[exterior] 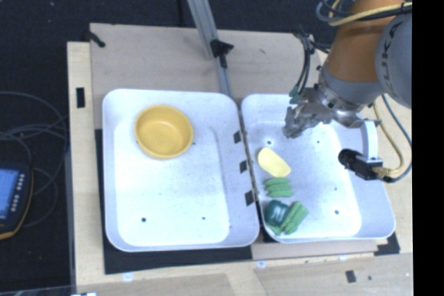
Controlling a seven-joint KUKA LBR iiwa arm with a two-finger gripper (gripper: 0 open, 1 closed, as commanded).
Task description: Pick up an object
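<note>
My gripper [291, 129] hangs over the back part of the right bin [333, 218], pointing down at bare bin floor. A pale yellow lemon-like piece [273, 163] lies in front of it and to its left, apart from the gripper. Nearer the front lie a small green ridged piece [278, 186] and a longer green piece [295, 216] beside a dark teal object [277, 210]. A yellow bowl [164, 131] sits in the left bin's back left part.
The left bin [173, 211] adjoins the right bin at a central divider [244, 163]. A slanted metal pole [201, 10] rises behind the bins. Cables and a black fitting [355, 161] hang off the arm over the right bin's right side.
</note>
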